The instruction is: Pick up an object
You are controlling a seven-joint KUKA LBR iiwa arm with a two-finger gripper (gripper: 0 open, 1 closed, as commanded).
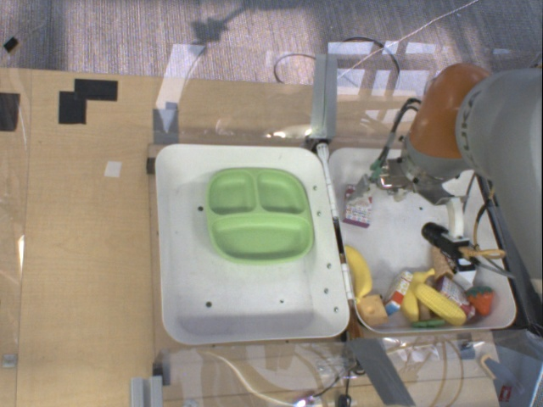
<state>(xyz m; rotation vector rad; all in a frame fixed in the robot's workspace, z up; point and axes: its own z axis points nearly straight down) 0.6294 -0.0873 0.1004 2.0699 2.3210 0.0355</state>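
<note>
Green, a three-compartment plate (259, 214) sits centred in the left bin (182, 312), with bare white floor all round it. The right bin (386, 227) is bare in its upper middle; toys crowd its lower edge. A small pink-and-white packet (357, 208) lies near that bin's left wall. The hand (380, 179) hovers just right of the packet; whether it is apart or together I cannot tell.

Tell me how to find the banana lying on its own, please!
Look in the right white bin, the one without the green plate. Go to its left wall, near the front corner. The lone banana lies there, plain yellow and curved, beside a round tan thing; the other yellow pieces sit further right in the jumbled pile.
</note>
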